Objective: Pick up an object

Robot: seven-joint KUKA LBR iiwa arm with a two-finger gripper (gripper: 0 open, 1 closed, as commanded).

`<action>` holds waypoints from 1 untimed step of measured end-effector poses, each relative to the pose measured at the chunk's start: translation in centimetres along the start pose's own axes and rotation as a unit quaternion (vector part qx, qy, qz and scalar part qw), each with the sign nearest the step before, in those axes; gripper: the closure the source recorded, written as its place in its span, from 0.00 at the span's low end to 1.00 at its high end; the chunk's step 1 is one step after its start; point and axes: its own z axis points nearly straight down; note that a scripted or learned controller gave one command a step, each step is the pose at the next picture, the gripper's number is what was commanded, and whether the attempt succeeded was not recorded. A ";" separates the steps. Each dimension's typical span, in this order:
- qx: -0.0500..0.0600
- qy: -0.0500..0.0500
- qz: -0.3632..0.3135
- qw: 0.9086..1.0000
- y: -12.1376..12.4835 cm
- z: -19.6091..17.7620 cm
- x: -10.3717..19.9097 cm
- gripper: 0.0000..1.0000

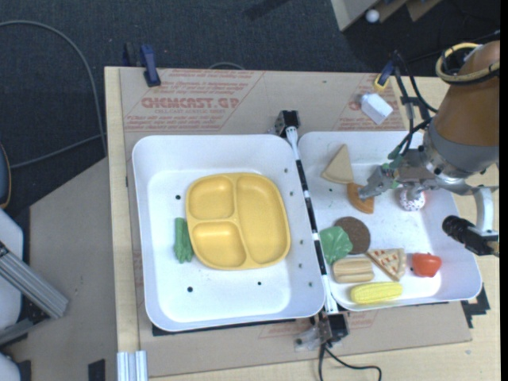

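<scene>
Camera view: your gripper [373, 187] hangs at three o'clock over the right bin [460, 288]; whether it is apart or together, you cannot tell. Just below lies an orange piece [362, 205].

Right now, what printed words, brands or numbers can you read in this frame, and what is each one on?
"GEMCAST" or similar, large red letters on the cardboard sheet behind the left bin; the exact spelling is uncertain.
Smaller red lines above and below it: too blurred to read.
Red print on the cardboard near the white block: too blurred to read.
</scene>
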 end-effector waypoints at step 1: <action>0.001 0.000 0.000 1.000 4.4 11.0 0.3 0.00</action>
